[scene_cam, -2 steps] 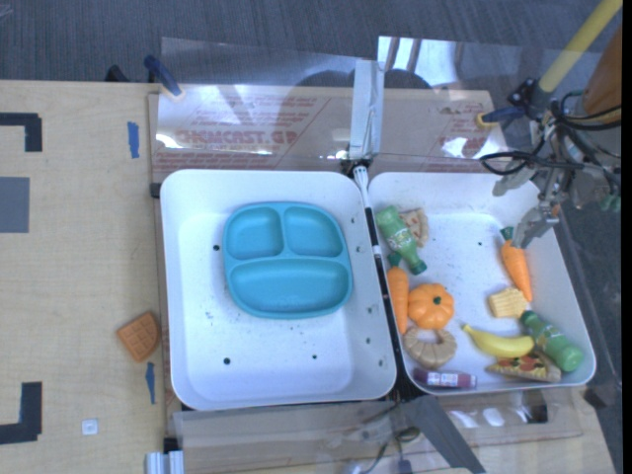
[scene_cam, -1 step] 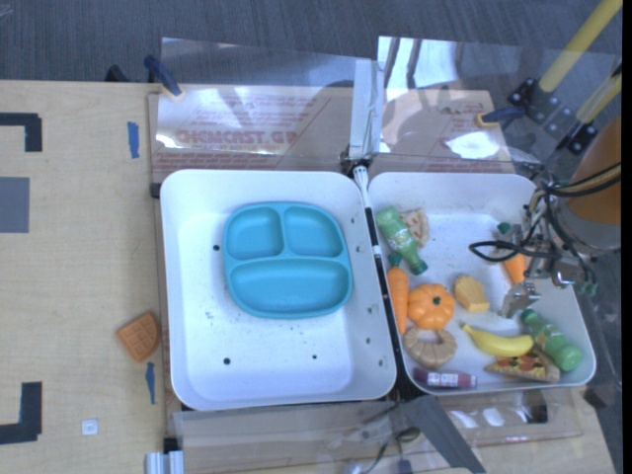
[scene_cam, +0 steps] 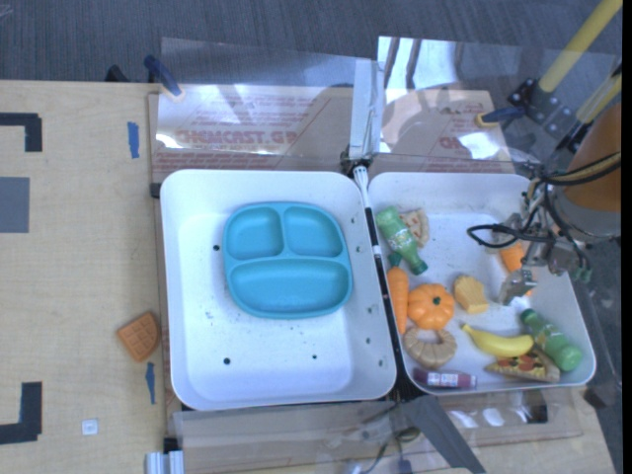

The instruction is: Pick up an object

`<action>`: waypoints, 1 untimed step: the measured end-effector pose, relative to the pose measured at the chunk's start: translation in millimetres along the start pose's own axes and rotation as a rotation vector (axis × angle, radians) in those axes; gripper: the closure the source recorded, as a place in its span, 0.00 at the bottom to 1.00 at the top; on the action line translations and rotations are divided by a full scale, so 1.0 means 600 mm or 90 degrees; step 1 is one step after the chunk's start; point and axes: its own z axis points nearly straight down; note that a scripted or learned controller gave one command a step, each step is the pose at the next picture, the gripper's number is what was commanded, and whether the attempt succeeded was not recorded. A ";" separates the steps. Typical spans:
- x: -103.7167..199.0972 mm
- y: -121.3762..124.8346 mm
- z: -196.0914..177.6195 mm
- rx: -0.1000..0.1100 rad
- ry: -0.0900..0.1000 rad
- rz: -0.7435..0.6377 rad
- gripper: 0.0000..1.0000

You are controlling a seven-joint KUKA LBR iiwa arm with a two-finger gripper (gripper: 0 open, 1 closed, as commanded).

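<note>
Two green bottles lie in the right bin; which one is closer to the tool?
The green toy bottle at the right bin's near right corner, beside the yellow banana. It lies just below the tool; the other green bottle lies by the divider.

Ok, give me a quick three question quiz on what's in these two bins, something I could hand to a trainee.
1. True or false: the blue divided plate lies in the left bin.
2. Which lies nearest the gripper?
A. the banana
B. the waffle
C. the small orange piece
3. Fill in: the pumpkin lies in the ____ bin.

Key
1. True: it sits in the upper middle of that bin.
2. C: the orange piece lies right beside the gripper; the banana lies lower down, and the waffle rests on the bench outside the bins.
3. Right: between the carrot and the yellow chunk.
</note>
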 end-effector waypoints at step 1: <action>-0.008 0.002 -0.025 0.002 -0.010 -0.002 1.00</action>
